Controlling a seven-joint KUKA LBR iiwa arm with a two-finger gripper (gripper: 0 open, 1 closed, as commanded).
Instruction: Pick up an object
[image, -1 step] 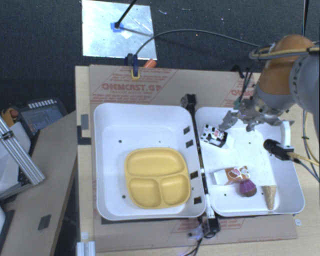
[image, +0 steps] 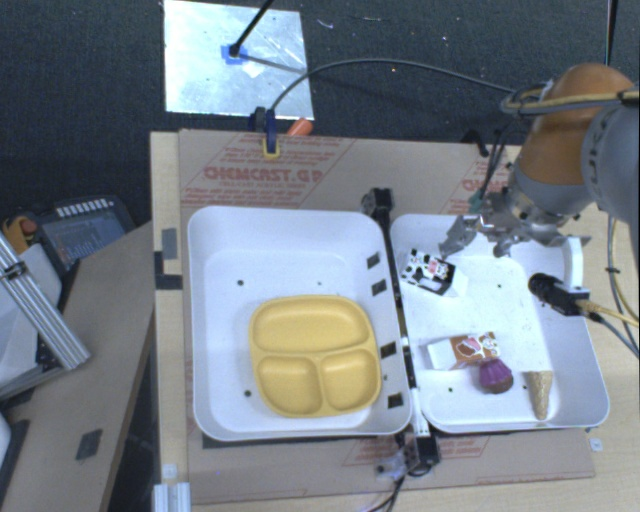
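black-white packet (image: 429, 271), snack pack (image: 472, 350), purple toy (image: 494, 376), cone (image: 540, 392) in right bin (image: 585, 385).

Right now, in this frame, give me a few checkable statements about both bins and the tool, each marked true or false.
1. The yellow three-compartment plastic tray lies in the left white bin. True.
2. The purple round toy sits in the left bin. False: it lies in the right white bin, near its front edge.
3. The tool hangs over the back part of the right bin. True.
4. The tool holds the small black-and-white patterned object. False: that object lies on the bin floor, to the left of the tool.
5. The tan cone-shaped object stands inside the yellow tray. False: it lies in the right bin, right of the purple toy.
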